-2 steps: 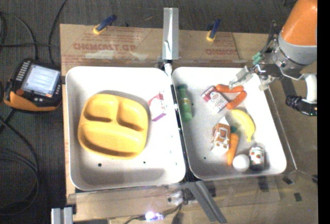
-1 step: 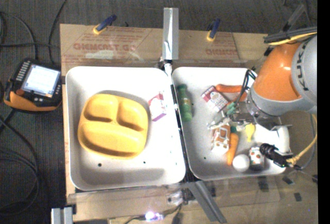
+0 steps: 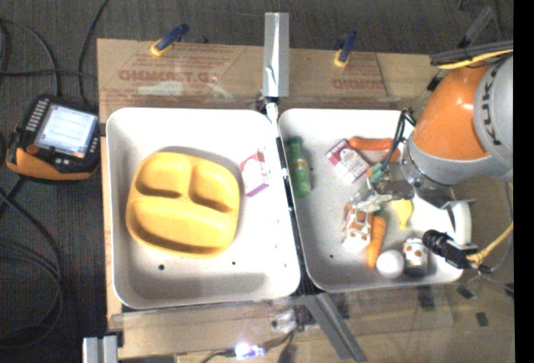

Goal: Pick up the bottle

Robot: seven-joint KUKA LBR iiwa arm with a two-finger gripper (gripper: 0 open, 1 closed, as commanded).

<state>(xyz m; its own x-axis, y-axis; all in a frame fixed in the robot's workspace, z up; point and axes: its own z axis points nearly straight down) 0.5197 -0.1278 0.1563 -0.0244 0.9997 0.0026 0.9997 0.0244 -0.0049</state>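
Note:
The bottle (image 3: 297,166) is dark green and lies lengthwise against the left wall of the right bin (image 3: 334,274). My gripper (image 3: 385,180) hangs over the middle of the right bin, above a cluster of small items. It is well to the right of the bottle and not touching it. The grey arm with its orange band (image 3: 450,123) comes in from the right and covers the bin's right side.
The right bin also holds a carrot (image 3: 370,143), a red-and-white carton (image 3: 343,158), a second carton (image 3: 358,224), another carrot (image 3: 375,239), a white egg (image 3: 389,263) and a yellow piece (image 3: 403,212). The left bin (image 3: 125,269) holds a yellow divided tray (image 3: 185,201) and a pink packet (image 3: 256,173).

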